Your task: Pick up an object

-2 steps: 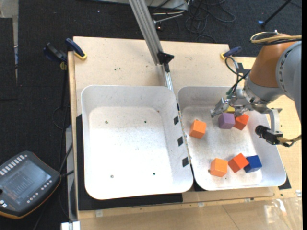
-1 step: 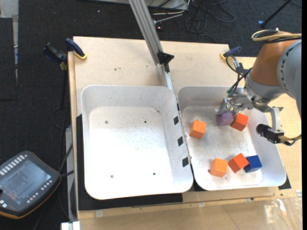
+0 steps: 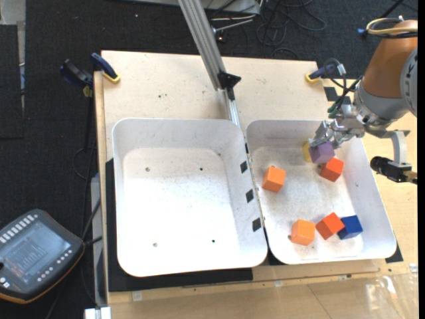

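Claw grips one purple cube; four orange cubes, one blue

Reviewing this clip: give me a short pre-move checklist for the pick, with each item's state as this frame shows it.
1. Gripper is over the right bin: ok, it is at the bin's far end.
2. Target under the gripper: ok, the purple block sits right at its tip.
3. Block actually held between the fingers: cannot tell.
4. Room around the target: not ok, a red-orange block touches or nearly touches the purple one, and a yellow piece lies just beside it.
5. Other blocks out of the way: ok, the orange block and the near-end cluster lie apart from the gripper.
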{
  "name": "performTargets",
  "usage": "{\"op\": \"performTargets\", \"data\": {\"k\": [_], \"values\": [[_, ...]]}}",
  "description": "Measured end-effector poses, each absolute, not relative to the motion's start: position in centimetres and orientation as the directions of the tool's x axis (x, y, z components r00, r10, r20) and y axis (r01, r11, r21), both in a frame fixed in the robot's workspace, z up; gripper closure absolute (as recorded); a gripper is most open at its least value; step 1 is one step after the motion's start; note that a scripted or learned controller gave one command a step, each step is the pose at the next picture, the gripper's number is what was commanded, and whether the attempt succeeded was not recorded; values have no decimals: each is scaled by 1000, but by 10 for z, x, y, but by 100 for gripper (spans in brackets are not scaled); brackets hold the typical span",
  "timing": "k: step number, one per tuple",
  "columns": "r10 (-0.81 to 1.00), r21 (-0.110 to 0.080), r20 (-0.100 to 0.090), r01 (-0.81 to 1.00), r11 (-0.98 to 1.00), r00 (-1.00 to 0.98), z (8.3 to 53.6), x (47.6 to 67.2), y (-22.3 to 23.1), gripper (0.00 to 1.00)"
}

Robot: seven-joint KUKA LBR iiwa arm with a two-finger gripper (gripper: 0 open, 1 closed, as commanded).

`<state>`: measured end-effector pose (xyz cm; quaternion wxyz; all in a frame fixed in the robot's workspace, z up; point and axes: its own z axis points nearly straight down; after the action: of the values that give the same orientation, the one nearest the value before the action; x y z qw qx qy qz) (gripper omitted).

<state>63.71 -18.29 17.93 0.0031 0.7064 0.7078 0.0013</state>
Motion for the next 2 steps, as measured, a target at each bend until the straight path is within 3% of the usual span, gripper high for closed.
{"op": "performTargets", "data": {"k": [1, 2], "values": [[1000, 5, -2, 1000, 2, -2, 209, 638, -183, 100], [1000, -1, 1, 1000, 7, -7, 205, 643, -133, 100]]}}
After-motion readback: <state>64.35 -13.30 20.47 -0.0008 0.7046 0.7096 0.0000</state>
